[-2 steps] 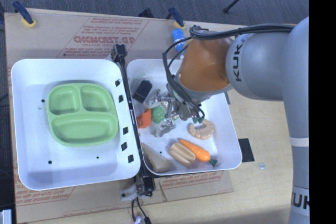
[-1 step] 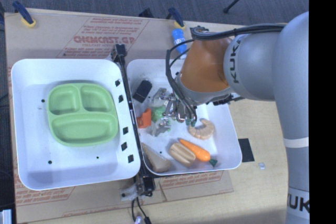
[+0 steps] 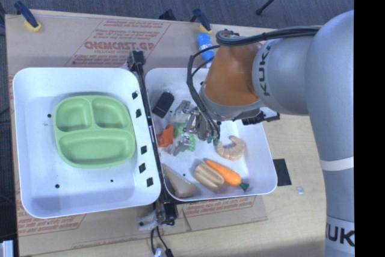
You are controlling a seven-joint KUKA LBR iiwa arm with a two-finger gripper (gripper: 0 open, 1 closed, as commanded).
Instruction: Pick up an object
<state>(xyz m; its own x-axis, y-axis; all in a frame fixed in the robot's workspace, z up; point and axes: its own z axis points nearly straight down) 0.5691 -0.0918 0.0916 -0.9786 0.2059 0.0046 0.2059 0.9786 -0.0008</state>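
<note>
here the gripper (image 3: 194, 129) is down inside the right bin (image 3: 264, 153), among a cluster of small things near the bin's middle, and whether its jaws stand wide or narrow i cannot tell, since the metal parts blur together with the clutter beneath them. nothing can be seen held, so the step in hand looks like the reach and close on an object. the likeliest target is the small green piece (image 3: 187, 142) just beside the fingertips, with an orange piece (image 3: 165, 135) touching or nearly touching it on the left. to do this well, the jaws should straddle one piece alone, settle low enough to catch its sides, and close squarely before any lift; catching two pieces at once, or pinching an edge, would likely let it slip. the other candidates lie on the near side: a pale curled shrimp (image 3: 231, 147), ridged and glossy like moulded plastic; a carrot (image 3: 224, 172), smooth, tapered and orange with a green tip; a tan bun-like roll (image 3: 207, 176) touching the carrot; and a dull beige wedge (image 3: 179, 183) by the near left corner. a flat black block (image 3: 163, 104) sits toward the far left. the left bin (image 3: 24, 129) holds a matte green divided plate (image 3: 94, 131) with rounded compartments.
</note>
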